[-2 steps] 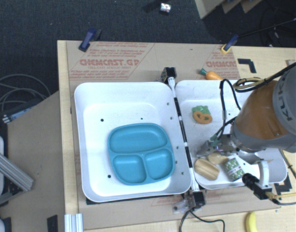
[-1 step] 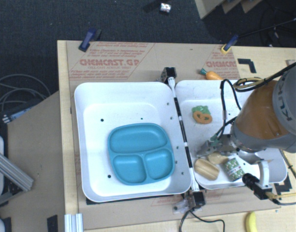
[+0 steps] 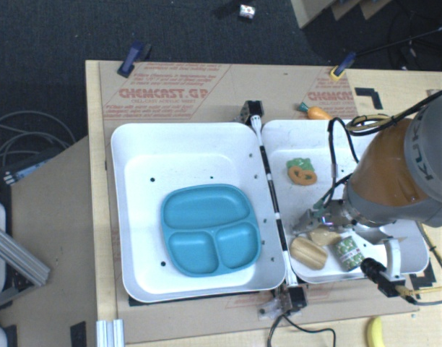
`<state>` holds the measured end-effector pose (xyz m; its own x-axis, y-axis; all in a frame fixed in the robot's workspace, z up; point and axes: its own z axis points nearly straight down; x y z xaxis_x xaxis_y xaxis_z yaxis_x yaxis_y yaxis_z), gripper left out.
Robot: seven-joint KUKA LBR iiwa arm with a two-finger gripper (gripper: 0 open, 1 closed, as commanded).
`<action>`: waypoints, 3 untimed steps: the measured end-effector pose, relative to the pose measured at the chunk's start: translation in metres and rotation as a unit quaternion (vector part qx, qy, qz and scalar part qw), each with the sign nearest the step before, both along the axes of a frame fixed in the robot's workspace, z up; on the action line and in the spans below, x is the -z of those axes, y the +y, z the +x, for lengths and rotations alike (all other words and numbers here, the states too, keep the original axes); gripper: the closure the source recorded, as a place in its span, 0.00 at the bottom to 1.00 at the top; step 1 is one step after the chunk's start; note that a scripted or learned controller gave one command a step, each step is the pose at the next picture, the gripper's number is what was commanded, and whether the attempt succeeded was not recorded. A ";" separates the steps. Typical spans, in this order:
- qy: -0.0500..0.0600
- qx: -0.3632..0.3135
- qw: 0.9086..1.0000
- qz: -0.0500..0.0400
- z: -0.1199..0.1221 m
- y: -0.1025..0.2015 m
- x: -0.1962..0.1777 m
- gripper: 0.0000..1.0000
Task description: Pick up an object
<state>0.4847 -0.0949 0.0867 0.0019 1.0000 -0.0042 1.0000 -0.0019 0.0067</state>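
In the right bin [image 3: 308,131] lie a tan bread-like piece [image 3: 308,252], a small green and white can-like object [image 3: 348,252] and an orange and green toy food piece [image 3: 302,171]. My gripper [image 3: 321,223] reaches down at the bin's near-left part, just above the tan piece and left of the green and white object. The arm's grey and orange body [image 3: 394,172] covers the bin's right part. The left bin [image 3: 134,157] holds a blue three-compartment plate [image 3: 209,228].
A small orange object [image 3: 316,111] lies on the bench behind the right bin. Clips sit at the bins' shared wall [image 3: 253,110]. Black cables [image 3: 351,132] loop over the right bin's far side. A yellow object [image 3: 375,332] lies at the bench's front edge.
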 end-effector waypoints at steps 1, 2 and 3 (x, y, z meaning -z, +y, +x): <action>-0.002 -0.001 1.000 0.000 -0.003 0.001 0.000 0.00; 0.001 0.000 1.000 0.000 0.006 0.001 0.000 0.00; 0.000 -0.001 1.000 0.001 -0.003 -0.014 0.000 0.00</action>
<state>0.4813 -0.1086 0.0869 0.0000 1.0000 -0.0016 1.0000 0.0001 0.0070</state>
